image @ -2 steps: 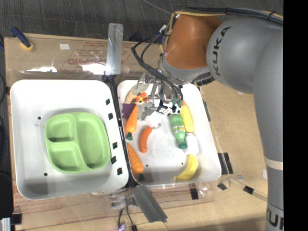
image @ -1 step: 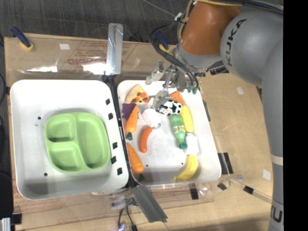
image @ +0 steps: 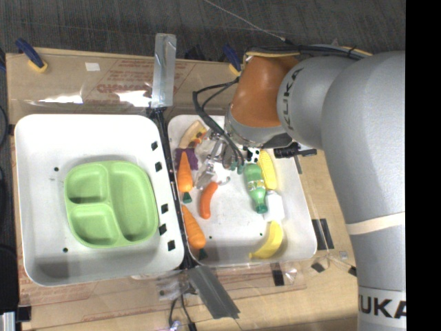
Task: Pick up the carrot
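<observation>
Two carrots lie in the right bin [image: 296, 205]. One carrot [image: 185, 174] lies lengthwise against the bin's left wall, with its green end pointing toward the front. The second carrot [image: 194, 231] lies further forward along the same wall. My gripper [image: 210, 163] hangs below the orange wrist band, low over the back-left part of the bin. It is just to the right of the first carrot and above an orange-red sausage-like piece [image: 207, 201]. I see nothing held in it.
The right bin also holds a purple eggplant [image: 184, 158], a green bottle [image: 256, 188], a yellow corn cob [image: 267, 171] and a banana [image: 270, 241]. The left bin [image: 41, 143] holds a green divided plate [image: 110, 203].
</observation>
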You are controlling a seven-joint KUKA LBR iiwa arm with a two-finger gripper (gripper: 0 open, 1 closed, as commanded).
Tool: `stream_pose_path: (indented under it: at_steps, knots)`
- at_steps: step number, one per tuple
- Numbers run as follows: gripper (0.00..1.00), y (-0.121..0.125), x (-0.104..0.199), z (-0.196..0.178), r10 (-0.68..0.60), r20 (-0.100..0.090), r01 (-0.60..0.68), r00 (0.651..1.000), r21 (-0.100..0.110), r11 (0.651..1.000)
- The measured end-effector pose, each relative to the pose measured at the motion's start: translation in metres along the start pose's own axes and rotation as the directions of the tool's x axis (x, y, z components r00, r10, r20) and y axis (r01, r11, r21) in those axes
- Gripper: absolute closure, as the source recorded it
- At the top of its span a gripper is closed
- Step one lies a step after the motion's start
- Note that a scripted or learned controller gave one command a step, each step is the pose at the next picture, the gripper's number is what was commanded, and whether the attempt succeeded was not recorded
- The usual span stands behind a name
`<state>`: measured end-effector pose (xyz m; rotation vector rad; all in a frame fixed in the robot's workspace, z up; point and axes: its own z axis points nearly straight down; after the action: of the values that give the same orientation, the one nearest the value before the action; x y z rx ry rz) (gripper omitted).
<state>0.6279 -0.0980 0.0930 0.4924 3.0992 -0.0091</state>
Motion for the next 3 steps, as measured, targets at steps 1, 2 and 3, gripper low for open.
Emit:
stream_pose_path:
  at_steps: [1,2,3]
  knots:
    - [0.0,0.036,0.078,-0.104,0.11,0.003,-0.11,0.994,-0.008,0.994]
    - [0.0,0.032,0.119,-0.099,0.152,-0.007,-0.152,0.988,-0.003,0.988]
    - [0.0,0.042,0.103,-0.1,-0.093,0.0,0.093,0.996,-0.006,0.996]
